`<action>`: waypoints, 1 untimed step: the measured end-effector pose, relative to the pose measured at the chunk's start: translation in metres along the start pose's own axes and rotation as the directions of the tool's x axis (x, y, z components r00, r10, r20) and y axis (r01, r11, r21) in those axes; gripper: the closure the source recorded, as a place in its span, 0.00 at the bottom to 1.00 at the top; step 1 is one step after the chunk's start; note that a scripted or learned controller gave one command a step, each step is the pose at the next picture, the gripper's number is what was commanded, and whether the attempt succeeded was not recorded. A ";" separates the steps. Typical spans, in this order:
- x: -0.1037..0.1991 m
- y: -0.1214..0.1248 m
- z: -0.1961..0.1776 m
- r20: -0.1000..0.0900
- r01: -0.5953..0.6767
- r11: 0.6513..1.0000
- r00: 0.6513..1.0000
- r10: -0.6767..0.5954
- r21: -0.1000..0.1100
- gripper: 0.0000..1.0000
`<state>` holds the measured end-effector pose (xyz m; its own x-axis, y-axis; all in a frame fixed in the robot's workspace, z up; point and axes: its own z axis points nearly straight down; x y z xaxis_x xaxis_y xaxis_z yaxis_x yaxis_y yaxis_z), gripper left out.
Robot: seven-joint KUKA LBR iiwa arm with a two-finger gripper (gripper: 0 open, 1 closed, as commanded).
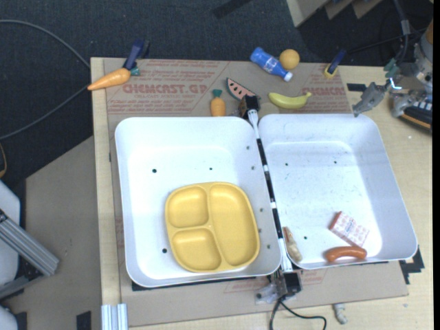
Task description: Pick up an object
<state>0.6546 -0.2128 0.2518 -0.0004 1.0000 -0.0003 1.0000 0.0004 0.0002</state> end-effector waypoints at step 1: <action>-0.011 -0.045 0.022 0.000 -0.001 1.000 1.000 0.001 0.001 0.00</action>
